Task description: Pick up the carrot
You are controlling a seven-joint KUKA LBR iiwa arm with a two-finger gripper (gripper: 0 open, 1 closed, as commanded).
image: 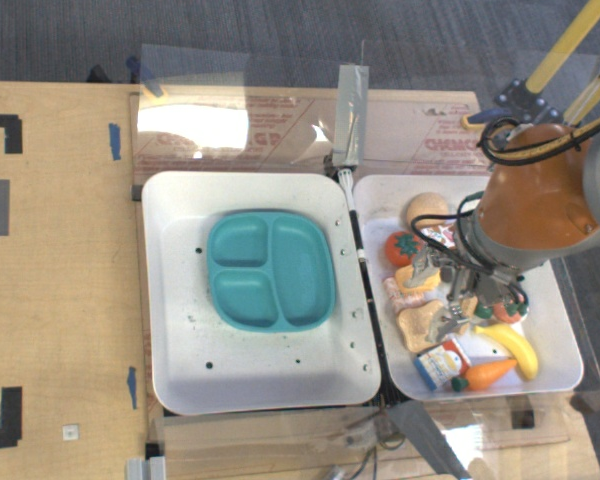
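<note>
Carrot, orange and tapered, lies at the near edge of the right bin beside a banana, while the gripper hovers above, its opening impossible to tell.

Left bin, white, holding a teal divided plate; right bin, white. Carrot, orange with a green tip; banana, yellow; tomato, red-orange; small carton, blue, white and red. Arm, orange band over grey; bench, pale tan wood with black corner marks and blue tape strips.
</note>
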